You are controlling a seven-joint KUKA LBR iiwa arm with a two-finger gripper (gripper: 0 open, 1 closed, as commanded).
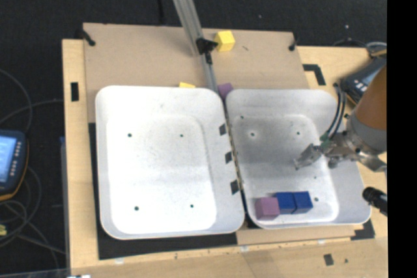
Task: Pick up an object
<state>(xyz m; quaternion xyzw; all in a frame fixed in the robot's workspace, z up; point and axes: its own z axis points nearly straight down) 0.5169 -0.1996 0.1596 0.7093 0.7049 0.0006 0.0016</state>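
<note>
In the right bin (280,107) a purple block (266,207) and a blue block (292,202) lie side by side near the front wall. My gripper (309,157) hangs over the right part of that bin, above and to the right of the blocks and apart from them. The arm with its orange band (371,107) comes in from the right edge. Nothing shows in the gripper.
The left bin (159,159) stands beside the right one. Behind the bins, a yellow block (225,41) rests on the board, a small purple block (225,89) and a yellow piece (187,84) sit at the bins' back rims. A metal post (186,3) slants up from there.
</note>
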